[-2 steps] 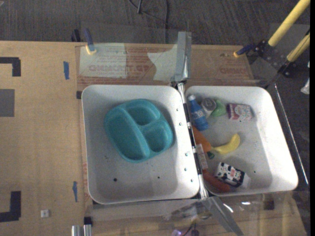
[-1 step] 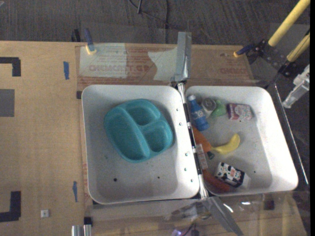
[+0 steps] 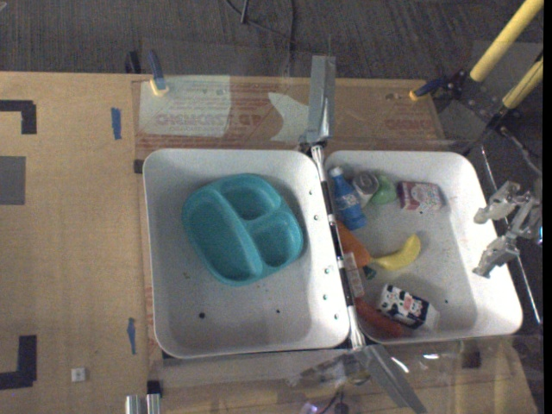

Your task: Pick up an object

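Observation:
The right bin (image 3: 466, 296) holds a blue bottle (image 3: 347, 198), a small grey and green can (image 3: 373, 187), a purple and white carton (image 3: 420, 197), a yellow banana (image 3: 399, 254), an orange carrot-like piece (image 3: 354, 245) and a black and white carton (image 3: 404, 305) lying on a red-orange item (image 3: 376, 318). My gripper (image 3: 479, 244) hangs over the right rim of this bin, its two silver fingers (image 3: 488, 213) pointing left. It is open with nothing between the fingers. The banana lies about a hand's width to its left.
A teal divided plate (image 3: 243, 228) lies in the left bin (image 3: 172, 309). A metal divider (image 3: 332, 231) runs between the two bins. Yellow-handled clamps (image 3: 504, 37) stand at the back right, beyond the bench.

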### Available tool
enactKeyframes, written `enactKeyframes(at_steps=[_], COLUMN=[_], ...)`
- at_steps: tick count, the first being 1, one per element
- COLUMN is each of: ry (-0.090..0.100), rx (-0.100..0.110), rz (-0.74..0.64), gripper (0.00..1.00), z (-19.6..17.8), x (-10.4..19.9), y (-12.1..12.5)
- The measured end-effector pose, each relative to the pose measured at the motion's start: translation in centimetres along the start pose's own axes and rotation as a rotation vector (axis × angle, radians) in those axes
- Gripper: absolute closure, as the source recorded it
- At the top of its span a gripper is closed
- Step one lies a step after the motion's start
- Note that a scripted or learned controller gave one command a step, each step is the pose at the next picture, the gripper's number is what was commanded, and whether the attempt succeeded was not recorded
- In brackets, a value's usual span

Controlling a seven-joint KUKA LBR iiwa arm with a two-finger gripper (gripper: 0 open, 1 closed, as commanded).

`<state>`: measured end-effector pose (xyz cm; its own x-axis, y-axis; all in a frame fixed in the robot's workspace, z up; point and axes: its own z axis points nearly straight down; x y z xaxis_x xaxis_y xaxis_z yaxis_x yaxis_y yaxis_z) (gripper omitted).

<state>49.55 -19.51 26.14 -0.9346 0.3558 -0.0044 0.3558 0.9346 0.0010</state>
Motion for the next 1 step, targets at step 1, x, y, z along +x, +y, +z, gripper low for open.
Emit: enactKeyframes(at_steps=[1], ry=[-0.005], rx=[0.000], rz=[0.106], gripper=[0.00], z=[-3.81], x=[-12.37], y=[4.19])
